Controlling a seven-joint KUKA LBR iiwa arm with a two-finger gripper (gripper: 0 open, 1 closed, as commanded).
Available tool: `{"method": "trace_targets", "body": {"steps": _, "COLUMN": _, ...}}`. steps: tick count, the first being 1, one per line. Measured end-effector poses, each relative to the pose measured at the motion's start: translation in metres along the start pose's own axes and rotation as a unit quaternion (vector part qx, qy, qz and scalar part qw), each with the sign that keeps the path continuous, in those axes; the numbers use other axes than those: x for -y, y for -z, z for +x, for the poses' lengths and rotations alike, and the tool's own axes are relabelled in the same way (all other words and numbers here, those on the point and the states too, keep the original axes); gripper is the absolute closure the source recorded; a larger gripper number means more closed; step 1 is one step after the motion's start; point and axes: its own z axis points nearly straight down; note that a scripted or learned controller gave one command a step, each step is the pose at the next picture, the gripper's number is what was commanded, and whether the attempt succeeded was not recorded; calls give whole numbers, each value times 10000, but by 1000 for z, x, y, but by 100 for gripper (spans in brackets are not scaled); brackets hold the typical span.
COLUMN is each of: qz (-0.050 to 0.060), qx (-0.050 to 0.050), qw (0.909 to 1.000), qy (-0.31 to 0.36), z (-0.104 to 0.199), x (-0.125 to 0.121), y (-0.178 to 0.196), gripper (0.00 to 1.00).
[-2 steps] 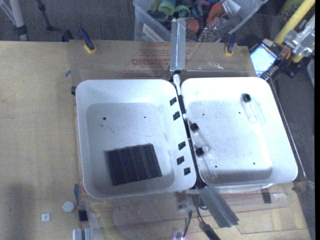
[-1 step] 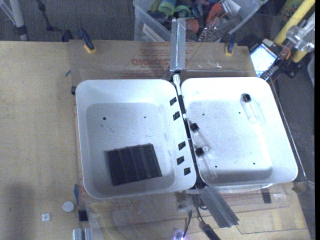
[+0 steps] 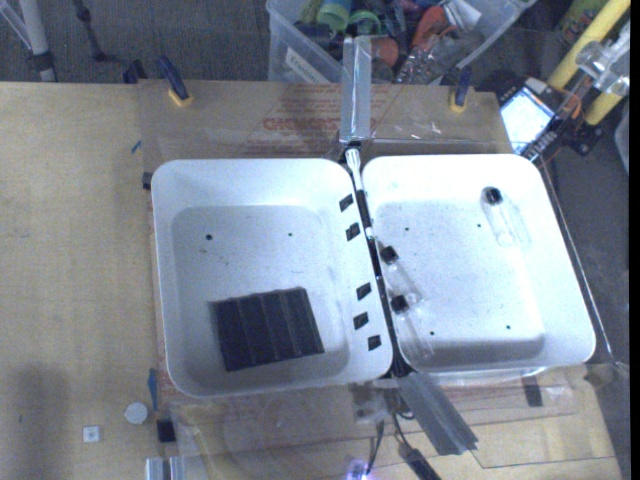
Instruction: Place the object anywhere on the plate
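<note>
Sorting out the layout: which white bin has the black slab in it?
The left bin: the dark ridged slab lies at its front. The right bin holds a clear bottle.

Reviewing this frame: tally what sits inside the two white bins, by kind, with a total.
Dark ribbed plate, left bin: 1
Clear bottle with a dark cap, right bin: 1
Total: 2

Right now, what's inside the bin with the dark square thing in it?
The left bin holds a dark ribbed plate lying flat near its front wall, plus a few tiny dark dots on the white floor. Whatever is underneath the plate stays hidden, because it covers that patch.
</note>
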Motion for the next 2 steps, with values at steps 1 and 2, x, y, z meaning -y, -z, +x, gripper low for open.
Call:
{"method": "trace_targets", "body": {"steps": 1, "qz": -12, "qx": 59, "qw": 10000, "qy": 12, "z": -1, "x": -2, "y": 13, "gripper": 100}}
{"method": "trace_targets", "body": {"steps": 2, "qz": -24, "qx": 120, "qw": 9999, "qy": 23, "z": -2, "x": -3, "y": 25, "gripper": 100}}
